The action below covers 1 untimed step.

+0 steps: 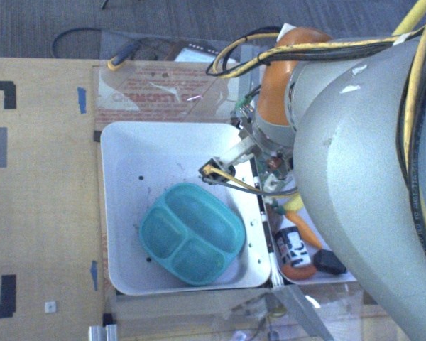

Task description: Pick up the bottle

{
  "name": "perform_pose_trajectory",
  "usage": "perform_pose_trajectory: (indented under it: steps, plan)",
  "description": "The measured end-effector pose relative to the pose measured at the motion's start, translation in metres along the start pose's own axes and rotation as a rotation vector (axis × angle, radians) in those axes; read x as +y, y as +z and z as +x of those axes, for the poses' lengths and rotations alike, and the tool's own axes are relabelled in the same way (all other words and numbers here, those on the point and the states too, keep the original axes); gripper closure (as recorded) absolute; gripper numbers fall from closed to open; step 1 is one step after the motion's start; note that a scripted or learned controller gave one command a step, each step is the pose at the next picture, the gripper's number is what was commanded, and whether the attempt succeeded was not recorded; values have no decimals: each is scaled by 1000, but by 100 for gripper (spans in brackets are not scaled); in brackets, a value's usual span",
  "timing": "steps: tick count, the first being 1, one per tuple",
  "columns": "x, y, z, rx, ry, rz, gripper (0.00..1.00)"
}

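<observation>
Tool [268, 176], open or closed unclear, near teal plate [192, 234]; bottle [292, 251] seemingly loose nearby.

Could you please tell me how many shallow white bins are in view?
2. One shallow white plastic bin sits centre-left, holding a teal divided plastic plate; the second bin adjoins it on the right, largely hidden under the grey robot arm.

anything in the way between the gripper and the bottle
Partly. The gripper hangs above the rim between the bins, and the bottle lies in the right bin. A yellow thing lies between them, and an orange thing sits close along the bottle's side.
</observation>
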<state>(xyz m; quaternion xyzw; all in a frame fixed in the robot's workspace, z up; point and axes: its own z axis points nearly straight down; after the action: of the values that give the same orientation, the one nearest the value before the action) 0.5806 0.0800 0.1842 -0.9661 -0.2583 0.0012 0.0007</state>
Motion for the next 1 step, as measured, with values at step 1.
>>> perform_pose_trajectory:
  steps: [1]
  plan:
    - [-84,94,66,11,-113,-2,0]
